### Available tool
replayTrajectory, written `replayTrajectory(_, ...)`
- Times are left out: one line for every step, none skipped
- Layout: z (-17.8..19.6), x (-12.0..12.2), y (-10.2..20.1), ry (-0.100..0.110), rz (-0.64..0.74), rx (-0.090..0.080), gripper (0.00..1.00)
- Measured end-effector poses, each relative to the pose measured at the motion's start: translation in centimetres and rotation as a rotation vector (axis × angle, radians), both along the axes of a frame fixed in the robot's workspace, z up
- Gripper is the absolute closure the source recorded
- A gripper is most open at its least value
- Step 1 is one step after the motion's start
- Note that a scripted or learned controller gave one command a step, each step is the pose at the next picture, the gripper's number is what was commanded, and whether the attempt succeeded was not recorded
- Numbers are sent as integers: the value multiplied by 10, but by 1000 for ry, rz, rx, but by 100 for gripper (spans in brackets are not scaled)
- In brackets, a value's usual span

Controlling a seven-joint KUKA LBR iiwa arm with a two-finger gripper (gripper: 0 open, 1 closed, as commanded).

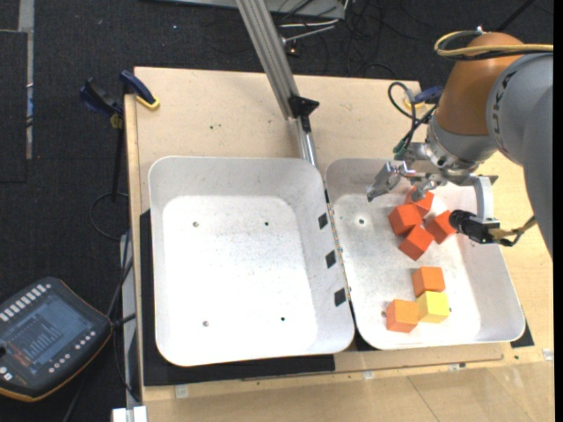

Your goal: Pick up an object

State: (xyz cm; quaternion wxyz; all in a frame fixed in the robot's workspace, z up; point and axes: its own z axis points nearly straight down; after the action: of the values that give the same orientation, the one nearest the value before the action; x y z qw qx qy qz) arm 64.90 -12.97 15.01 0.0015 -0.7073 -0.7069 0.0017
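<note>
Arm enters from the right, grey with orange band, wrist low over the far end of the right shallow white plastic bin (493, 319). Gripper (428, 202) sits directly above a tight cluster of 3 red-orange blocks (413, 227); the blocks touch one another and the nearest one lies partly under the wrist hardware. Whether the fingers are open, closed or around a block cannot be told: the wrist body and cabling hide them. Nearer the camera in the same bin lie 2 more orange blocks (428, 280) and 1 yellow block (435, 306), bunched and touching, well apart from the gripper. The left shallow white plastic bin (176, 236) holds no blocks. Pale wooden surface (211, 104) carries both bins. Judged step: descent or grasp attempt on the red-orange cluster. Next move likely calls for closing on a single block, then a straight lift; neighbouring blocks crowd the target and may be nudged or block a finger.
</note>
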Motion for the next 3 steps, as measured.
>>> replayTrajectory(-32,4,0,-18,1,-3,0)
replayTrajectory(-27,2,0,-11,0,-2,100)
replayTrajectory(25,14,2,-12,3,-1,100)
